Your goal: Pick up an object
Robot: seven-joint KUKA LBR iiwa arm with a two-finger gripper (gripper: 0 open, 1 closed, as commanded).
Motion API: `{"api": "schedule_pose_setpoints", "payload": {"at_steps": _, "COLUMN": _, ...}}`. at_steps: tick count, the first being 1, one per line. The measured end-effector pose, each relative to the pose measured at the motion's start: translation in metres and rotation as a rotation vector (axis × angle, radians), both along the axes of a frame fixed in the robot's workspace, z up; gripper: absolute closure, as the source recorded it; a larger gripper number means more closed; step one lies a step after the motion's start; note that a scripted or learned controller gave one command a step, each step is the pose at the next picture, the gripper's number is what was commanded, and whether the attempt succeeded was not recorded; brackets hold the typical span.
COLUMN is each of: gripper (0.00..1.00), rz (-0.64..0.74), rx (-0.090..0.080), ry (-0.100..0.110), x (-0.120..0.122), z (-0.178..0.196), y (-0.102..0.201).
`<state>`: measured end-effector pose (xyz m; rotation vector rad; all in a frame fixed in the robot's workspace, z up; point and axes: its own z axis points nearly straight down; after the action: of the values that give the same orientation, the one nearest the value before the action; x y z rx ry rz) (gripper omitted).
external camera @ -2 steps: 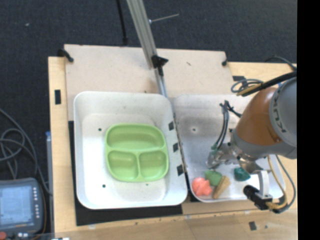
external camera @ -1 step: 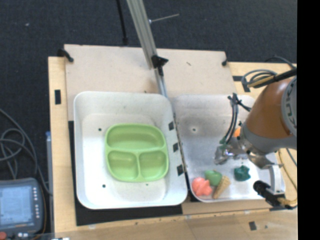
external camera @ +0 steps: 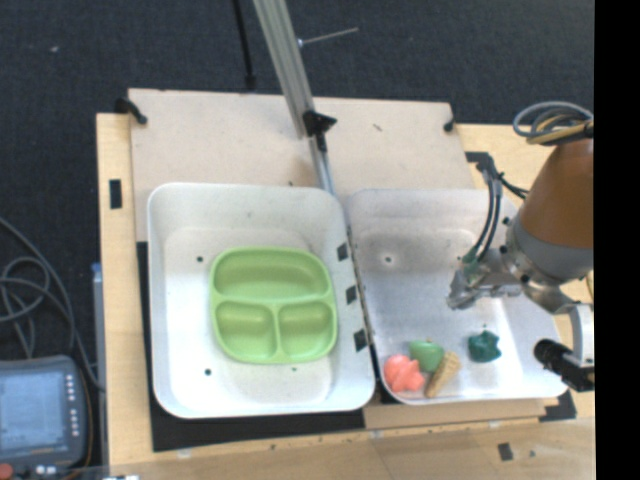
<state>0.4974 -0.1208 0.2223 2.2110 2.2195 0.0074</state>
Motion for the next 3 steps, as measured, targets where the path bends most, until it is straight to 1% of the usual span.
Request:
{"api": "schedule_pose_setpoints", "payload": {"at_steps": 1, "gripper": 1.0, "rz": 0.001, "rx": 0.001, "ry": 0.001, "x": 0.002, "z": 0.044, "y": 0.002}}
{"api": "schedule_pose_setpoints", "payload": {"at_steps": 2, "gripper": 1.0, "rz": 0.004, "rx": 0.004, "ry": 0.008, "x": 0.01, "z": 0.031, "y": 0.058}}
{"api": "schedule_pose_setpoints", "payload": {"at_steps": 3, "gripper": 1.0, "rz": 0.005, "rx": 0.004, "ry": 0.007, "x": 0.02, "z": 0.038, "y": 0.108}}
